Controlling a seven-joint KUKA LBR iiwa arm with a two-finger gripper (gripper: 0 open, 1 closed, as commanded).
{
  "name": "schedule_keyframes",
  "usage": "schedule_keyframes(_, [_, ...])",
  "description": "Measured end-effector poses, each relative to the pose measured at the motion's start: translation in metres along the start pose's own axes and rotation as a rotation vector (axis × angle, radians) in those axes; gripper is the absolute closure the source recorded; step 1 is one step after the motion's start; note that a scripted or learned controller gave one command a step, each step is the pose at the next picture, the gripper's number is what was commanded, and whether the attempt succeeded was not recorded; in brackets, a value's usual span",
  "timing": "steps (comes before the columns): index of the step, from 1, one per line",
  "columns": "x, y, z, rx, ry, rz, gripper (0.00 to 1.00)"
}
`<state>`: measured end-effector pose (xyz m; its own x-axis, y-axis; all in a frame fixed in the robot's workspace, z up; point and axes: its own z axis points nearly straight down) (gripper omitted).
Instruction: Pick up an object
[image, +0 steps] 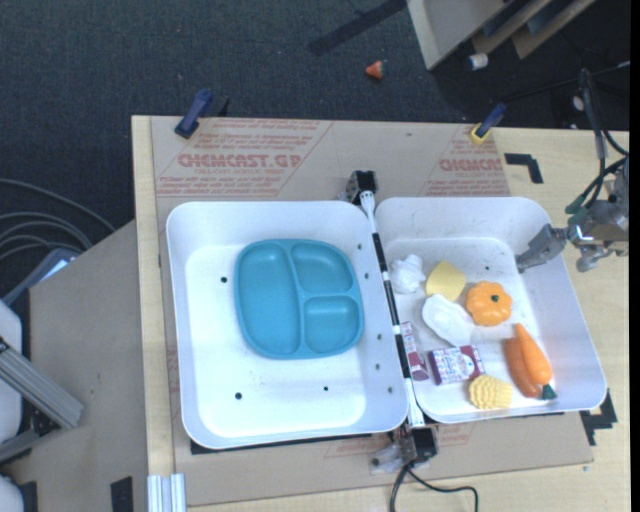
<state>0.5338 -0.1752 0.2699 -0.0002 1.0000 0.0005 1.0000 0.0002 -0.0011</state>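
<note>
Several toy foods lie in the right bin (570, 385): an orange pumpkin (489, 303), a carrot (527, 362), a yellow corn cob (489, 392), a yellow wedge (446, 280), a white oblong piece (447, 320), a crumpled white piece (407, 272) and a small maroon carton (454, 364). My gripper (556, 258) hangs over the bin's upper right corner, up and to the right of the pumpkin. Its fingers are open and hold nothing.
The left bin (200, 395) holds a blue divided plate (297, 297). A black hinge strip (383, 290) runs between the two bins. Blue clamps (193, 113) grip the board's far edge. Cables (603, 150) hang at the right near the gripper.
</note>
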Motion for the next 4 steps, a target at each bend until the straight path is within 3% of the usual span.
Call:
schedule_keyframes(1, [-0.020, -0.014, 0.185, -0.001, 0.000, 0.001, 0.00])
schedule_keyframes(2, [-0.020, -0.014, 0.176, -0.002, -0.001, 0.002, 1.00])
schedule_keyframes(3, [-0.020, -0.014, 0.176, -0.002, 0.000, 0.002, 0.00])
schedule_keyframes(4, [0.034, 0.059, 0.185, -0.002, 0.000, -0.001, 0.00])
